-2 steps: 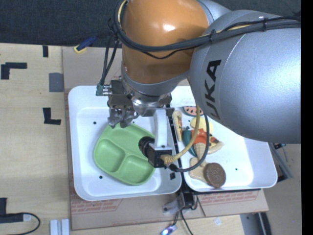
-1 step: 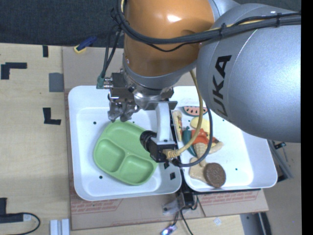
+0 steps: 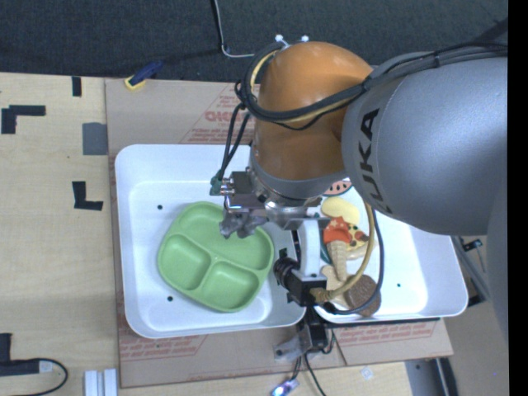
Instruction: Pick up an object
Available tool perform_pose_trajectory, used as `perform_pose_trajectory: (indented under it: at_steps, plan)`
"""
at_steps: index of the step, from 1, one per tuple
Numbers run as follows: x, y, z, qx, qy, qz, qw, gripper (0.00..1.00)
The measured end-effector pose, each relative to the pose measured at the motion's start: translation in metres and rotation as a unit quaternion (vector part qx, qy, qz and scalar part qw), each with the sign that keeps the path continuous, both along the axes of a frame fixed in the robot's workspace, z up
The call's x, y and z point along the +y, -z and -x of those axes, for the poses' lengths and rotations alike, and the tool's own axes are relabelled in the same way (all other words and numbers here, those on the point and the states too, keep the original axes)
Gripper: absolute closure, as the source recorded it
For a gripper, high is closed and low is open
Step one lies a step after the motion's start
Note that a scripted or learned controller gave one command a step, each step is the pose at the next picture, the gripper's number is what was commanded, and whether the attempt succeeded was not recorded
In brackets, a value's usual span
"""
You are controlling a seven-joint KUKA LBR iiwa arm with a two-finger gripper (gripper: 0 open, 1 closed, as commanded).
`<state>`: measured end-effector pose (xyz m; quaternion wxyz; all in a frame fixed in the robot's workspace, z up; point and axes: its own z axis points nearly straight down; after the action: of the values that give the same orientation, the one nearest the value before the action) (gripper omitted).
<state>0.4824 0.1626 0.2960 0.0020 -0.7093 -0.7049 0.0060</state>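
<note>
Gripper [image 3: 238, 221] sits directly over the upper right rim of the green divided plate [image 3: 216, 258] in the left bin [image 3: 132, 221]; plate body spreads down-left from it. Can't tell gripper state or whether it's got the rim. Toy food pile [image 3: 346, 238] in right bin [image 3: 429, 295], just beside wrist

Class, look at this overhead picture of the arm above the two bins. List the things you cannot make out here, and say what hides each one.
1. Gripper: whether it is open or shut, hidden by the arm's wrist above it.
2. Green divided plate: its upper right rim, covered by the gripper.
3. Right bin: much of its floor, hidden under the grey arm.
4. Toy pile in the right bin: the pieces overlap and cables cross them, so single items are unclear.
</note>
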Motion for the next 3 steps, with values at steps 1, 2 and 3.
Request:
perform_pose_trajectory:
  at_steps: [1, 2, 3]
  plan:
    - [-0.063, 0.138, -0.044, 0.000, 0.000, 0.0000, 1.0000, 1.00]
    - [0.008, -0.001, -0.025, -0.011, -0.008, -0.0063, 0.9999, 1.00]
    - [-0.030, 0.072, 0.002, 0.000, -0.002, -0.0008, 1.0000, 1.00]
